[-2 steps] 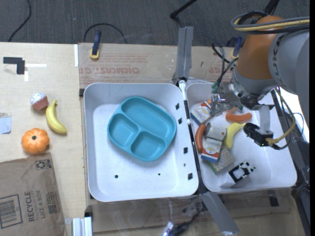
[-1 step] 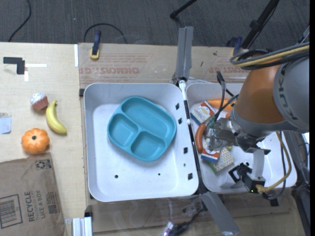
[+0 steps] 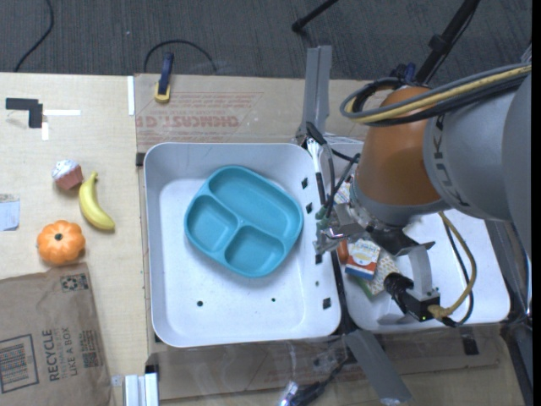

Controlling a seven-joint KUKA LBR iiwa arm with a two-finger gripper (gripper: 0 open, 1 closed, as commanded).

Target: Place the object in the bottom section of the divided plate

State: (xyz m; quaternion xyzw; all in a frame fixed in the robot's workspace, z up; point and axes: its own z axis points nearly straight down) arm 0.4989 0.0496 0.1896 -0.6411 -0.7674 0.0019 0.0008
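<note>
The table (image 3: 76,134) carries two shallow white bins side by side. The left bin (image 3: 169,311) holds a blue divided plate (image 3: 243,221), lying flat toward the upper middle of the bin floor; its three sections show bare blue surfaces, one long section along the upper left and two smaller ones toward the lower right. The right bin (image 3: 486,269) lies under the arm (image 3: 473,142), whose orange band sits above the wrist and covers much of the bin's upper part. The pincer (image 3: 359,248) is low over the left side of the right bin, just beside the wall shared by the two bins. Directly under it lies a small carton (image 3: 362,260), white with orange and blue print, resting partly on a spotted item (image 3: 382,269) on the bin floor. Whether the pincer is apart, together or clamped on the carton cannot be told, since the wrist hides that area. The carton is in the right bin, well apart from the plate. Outside the bins, on the table's left part, lie a banana (image 3: 95,203), a small orange pumpkin (image 3: 61,242) and a cupcake (image 3: 67,175), close together. A flattened cardboard sheet (image 3: 46,337) lies at the lower left corner.
</note>
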